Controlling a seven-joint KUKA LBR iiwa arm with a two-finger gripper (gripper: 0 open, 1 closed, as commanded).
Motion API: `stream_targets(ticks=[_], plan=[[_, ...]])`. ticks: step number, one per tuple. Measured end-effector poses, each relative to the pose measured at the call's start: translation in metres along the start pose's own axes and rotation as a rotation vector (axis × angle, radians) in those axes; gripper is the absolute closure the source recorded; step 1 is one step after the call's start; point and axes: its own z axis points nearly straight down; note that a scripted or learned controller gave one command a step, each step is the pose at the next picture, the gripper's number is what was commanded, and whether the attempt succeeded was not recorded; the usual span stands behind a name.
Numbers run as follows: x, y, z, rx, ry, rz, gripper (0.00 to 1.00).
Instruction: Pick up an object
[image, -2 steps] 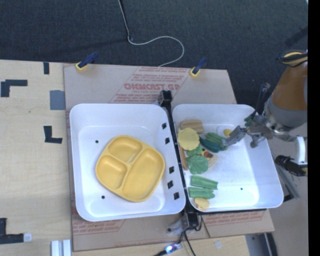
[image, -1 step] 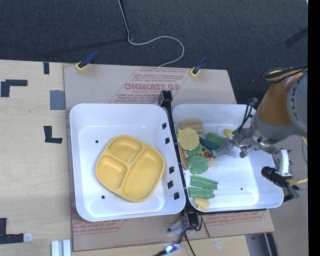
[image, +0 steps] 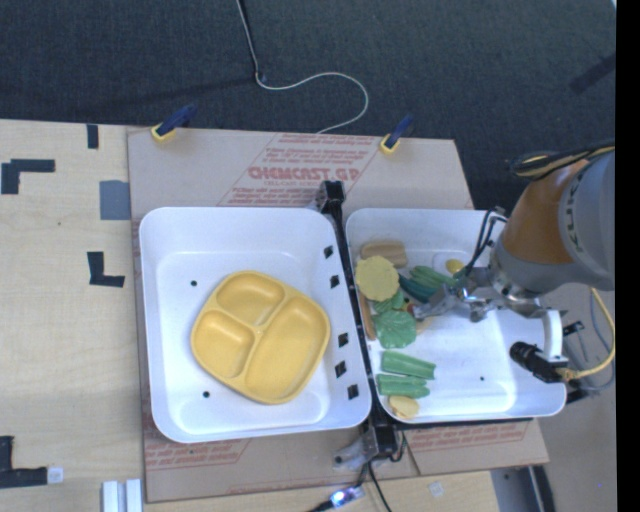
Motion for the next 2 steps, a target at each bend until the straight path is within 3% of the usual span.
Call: stream_targets(ticks=[1, 2], plan=[[0.003, 0.004, -0.012, -0.006, 0.006, -0.002, 1.00], [-0.004, 0.010, -0.065, -0.003, -0.002, 0.000, 1.00]])
